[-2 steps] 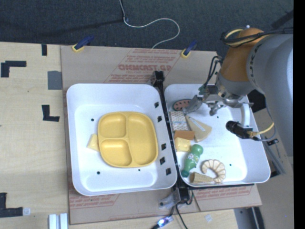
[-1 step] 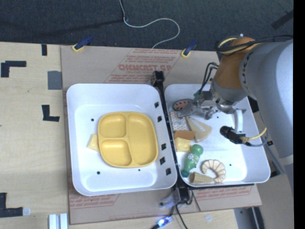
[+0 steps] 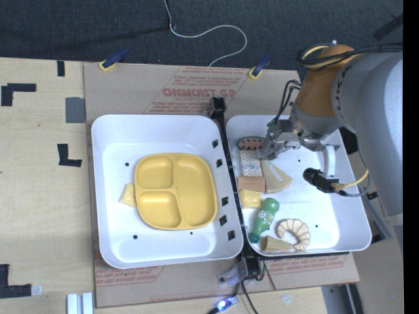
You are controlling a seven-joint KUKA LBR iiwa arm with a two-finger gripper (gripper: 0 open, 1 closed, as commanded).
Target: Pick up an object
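My gripper [image 3: 267, 148] hangs low over the upper left part of the right bin [image 3: 327, 224], just above a pale wedge of cheese [image 3: 275, 177] and beside a brown oval piece [image 3: 248, 142]. Along the bin's left wall lie a patterned cracker [image 3: 250, 164], a tan block [image 3: 251, 183] and a yellow piece [image 3: 249, 198]. Lower down are a green bottle [image 3: 264, 216], a croissant [image 3: 294, 231] and a cone-shaped piece [image 3: 275, 244]. I see nothing between the fingers.
The left bin [image 3: 111, 142] holds a yellow divided plate [image 3: 175, 190] with a pale yellow wedge [image 3: 127, 195] tucked under its left edge. The arm's grey body and orange band [image 3: 321, 90] cover the right bin's upper right. A black cable [image 3: 327, 180] loops over the bin floor.
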